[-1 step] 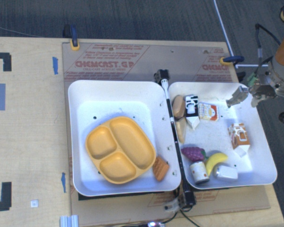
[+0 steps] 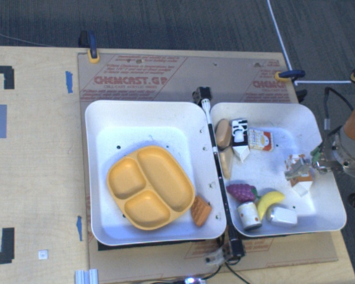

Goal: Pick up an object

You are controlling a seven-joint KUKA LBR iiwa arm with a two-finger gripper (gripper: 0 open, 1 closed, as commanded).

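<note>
The right bin (image 2: 319,123) holds several small items: a tan bread roll (image 2: 223,133), a black-and-white carton (image 2: 239,131), a red-and-white carton (image 2: 260,139), purple grapes (image 2: 241,191), a yellow banana (image 2: 268,202), a white can (image 2: 248,215) and a white block (image 2: 282,216). My gripper (image 2: 298,168) reaches in from the right edge and hangs low over the bin's right part. A small white-and-orange piece (image 2: 301,184) lies right under it. Glare and blur hide whether that piece is between the fingertips.
The left bin (image 2: 106,123) holds a yellow divided plate (image 2: 150,187) and a brown wafer-like piece (image 2: 200,210) beside the plate's lower right. A black clamp strip (image 2: 212,152) runs between the bins. Bare bin floor lies between the cartons and my gripper.
</note>
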